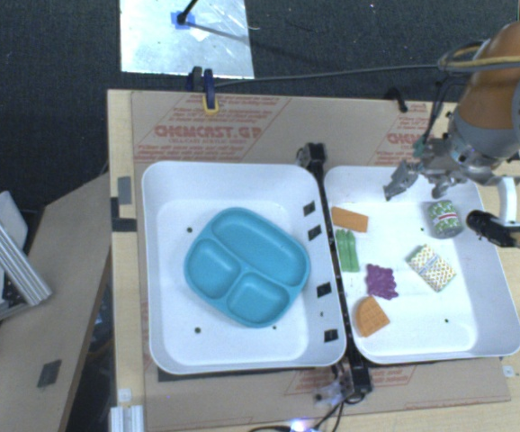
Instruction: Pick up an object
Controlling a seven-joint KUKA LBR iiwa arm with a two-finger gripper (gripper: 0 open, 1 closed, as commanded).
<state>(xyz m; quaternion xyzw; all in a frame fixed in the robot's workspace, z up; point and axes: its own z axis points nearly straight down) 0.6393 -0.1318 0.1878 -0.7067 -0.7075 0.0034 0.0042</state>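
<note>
My gripper [419, 185] hangs over the far part of the right bin [489, 331], its fingers spread open with nothing between them. Several small objects lie in that bin: an orange block [350, 220], a green piece [347, 250], a purple lump [381, 282], an orange wedge [372, 316], a patterned block [431, 267] and a green-and-white can [444, 219]. The can sits just right of and below the gripper. The orange block is to its lower left.
A blue divided plate [246, 265] lies in the left bin [165, 331]. A black divider with clips [325, 250] runs between the bins. The arm [498, 88] reaches in from the upper right. A cable crosses the board behind the bins.
</note>
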